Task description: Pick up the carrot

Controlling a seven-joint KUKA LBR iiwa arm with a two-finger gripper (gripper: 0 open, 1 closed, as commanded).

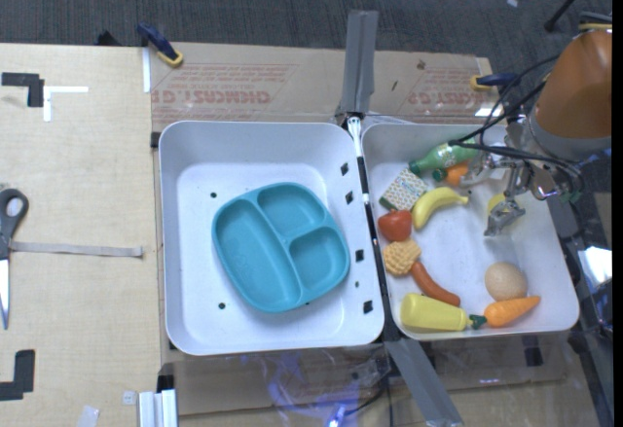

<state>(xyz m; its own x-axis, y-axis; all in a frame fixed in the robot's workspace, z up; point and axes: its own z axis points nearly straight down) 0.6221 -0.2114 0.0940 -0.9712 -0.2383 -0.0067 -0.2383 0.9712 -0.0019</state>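
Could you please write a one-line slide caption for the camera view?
End effector hovering over the right bin, apart from the carrot lying beside the egg.

The arm [574,89] enters at the right edge, where a broad rounded orange band is its most striking part, with grey casing just beneath it. Several thin black cables [506,114] loop out from the wrist toward the left. Below the orange section sits a cluster of silver-grey metal parts, small and angular, with dark fittings among them. The gripper [503,214] is pale metal, ending in short, narrow grey fingers.
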